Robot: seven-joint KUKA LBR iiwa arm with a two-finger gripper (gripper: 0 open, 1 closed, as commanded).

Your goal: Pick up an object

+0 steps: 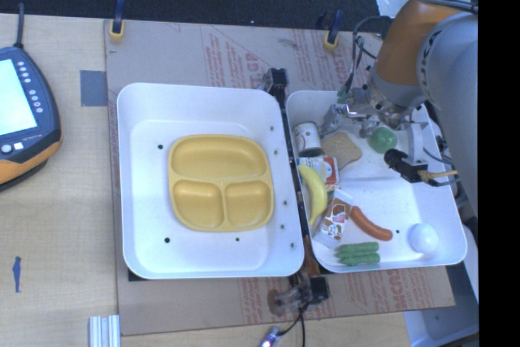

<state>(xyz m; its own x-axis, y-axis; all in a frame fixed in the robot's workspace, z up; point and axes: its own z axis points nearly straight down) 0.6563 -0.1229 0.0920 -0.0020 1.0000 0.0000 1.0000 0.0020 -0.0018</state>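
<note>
Pendant: a grey and orange teach pendant point(20, 114) lies at the far left of the desk point(65, 207), screen up.
Left bin: a shallow white bin point(138, 175) holds a yellow divided plate point(221, 181), flat in its middle, three compartments showing.
Right bin: a second white bin point(443, 236) sits just beside the first, their walls meeting.
Can: a small tin can point(306, 137) stands near the right bin's left wall, at the far end.
Banana: a yellow banana point(314, 189) lies along that same wall, just below the can.
Bread: a brown slice of bread point(342, 149) lies right of the can.
Packet: a red and white packet point(331, 223) lies below the banana.
Sausage: an orange sausage point(370, 223) lies slanted, right of the packet.
Pea pod: a green pod point(357, 254) rests by the near wall.
Green ball: a small green round object point(382, 139) lies under the arm's wrist.
White ball: a white ball point(422, 237) sits in the near right corner.
Jaws: the gripper point(357, 111) hangs over the right bin's far end, above the bread and green ball; whether the jaws are parted or closed cannot be told, and nothing can be seen in their hold.
</note>
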